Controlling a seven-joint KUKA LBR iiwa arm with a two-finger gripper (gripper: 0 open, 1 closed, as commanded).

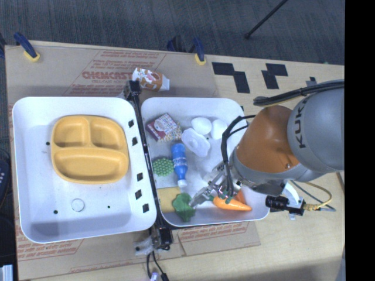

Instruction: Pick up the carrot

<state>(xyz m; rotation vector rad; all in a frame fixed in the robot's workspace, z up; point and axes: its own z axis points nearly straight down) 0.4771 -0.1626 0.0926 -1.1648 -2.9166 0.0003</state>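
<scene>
- Here, your grey two-finger gripper (215,187) sits low in the right shallow white plastic bin (176,105), just beside the small orange carrot with a green tip (230,203).
- The carrot lies on its side near that bin's front wall, its orange body pointing left toward the fingers.
- I cannot tell how far the fingers are spread, nor whether they touch the carrot; the metal parts blur together there.
- By my reading, you are at the approach-and-grasp step: nothing looks lifted yet.
- A green broccoli-shaped toy (183,205) lies close on the other side of the gripper, so the next move calls for centring over the carrot's body, not drifting left.
- The blue-and-white plastic bottle (179,163) stands apart, further back.
</scene>
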